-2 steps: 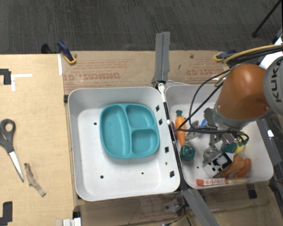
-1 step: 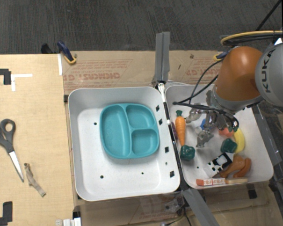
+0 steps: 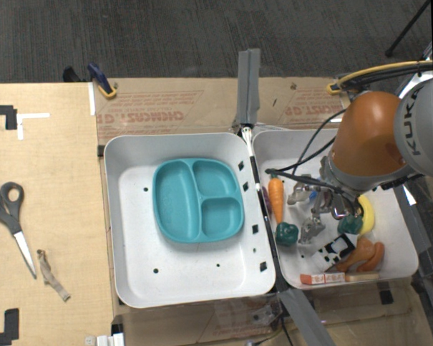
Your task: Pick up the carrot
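The carrot is a short orange piece lying lengthwise near the left wall of the right bin. My gripper hangs inside that bin, to the right of the carrot and a little nearer the front, apart from it. Cables and the wrist housing crowd the fingers. Above it, the arm's orange band covers the bin's back right part.
A dark green round toy sits just below the carrot. A yellow item, an orange-brown toy and a toothpaste-like tube lie at the bin's front right. The left bin holds a teal divided plate. Scissors lie on the bench at left.
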Tool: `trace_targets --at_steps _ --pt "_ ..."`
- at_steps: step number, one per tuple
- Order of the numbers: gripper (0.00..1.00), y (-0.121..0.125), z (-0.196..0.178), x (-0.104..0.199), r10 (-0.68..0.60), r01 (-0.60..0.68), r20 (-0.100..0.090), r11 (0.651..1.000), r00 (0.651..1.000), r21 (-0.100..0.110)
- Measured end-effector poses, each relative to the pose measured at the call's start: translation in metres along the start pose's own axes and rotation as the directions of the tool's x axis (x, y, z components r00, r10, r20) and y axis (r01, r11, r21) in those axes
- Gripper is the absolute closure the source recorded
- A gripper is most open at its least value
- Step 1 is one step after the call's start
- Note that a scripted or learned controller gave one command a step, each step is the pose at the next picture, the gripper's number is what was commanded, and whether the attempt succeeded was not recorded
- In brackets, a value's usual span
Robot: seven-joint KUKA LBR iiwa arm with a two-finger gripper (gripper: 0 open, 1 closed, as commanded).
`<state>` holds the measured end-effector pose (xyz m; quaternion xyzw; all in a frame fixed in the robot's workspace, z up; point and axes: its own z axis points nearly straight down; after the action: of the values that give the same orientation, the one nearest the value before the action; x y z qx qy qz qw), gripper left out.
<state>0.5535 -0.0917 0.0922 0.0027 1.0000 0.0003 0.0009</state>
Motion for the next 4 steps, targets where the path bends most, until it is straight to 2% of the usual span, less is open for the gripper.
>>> trace_targets --at_steps 1,2,3,4 --pt "0.0 -0.002 -0.001 -0.08 0.513 -0.513 0.005 0.859 0.859 0.0" --pt "0.0 -0.009 -0.001 -0.079 0.864 -0.864 0.003 0.504 0.504 0.001" --pt "0.0 -0.014 -0.001 -0.099 0.98 -0.98 0.006 0.197 0.197 0.005" --pt "0.0 -0.009 -0.001 -0.106 0.99 -0.99 0.003 -0.14 -0.14 0.001"
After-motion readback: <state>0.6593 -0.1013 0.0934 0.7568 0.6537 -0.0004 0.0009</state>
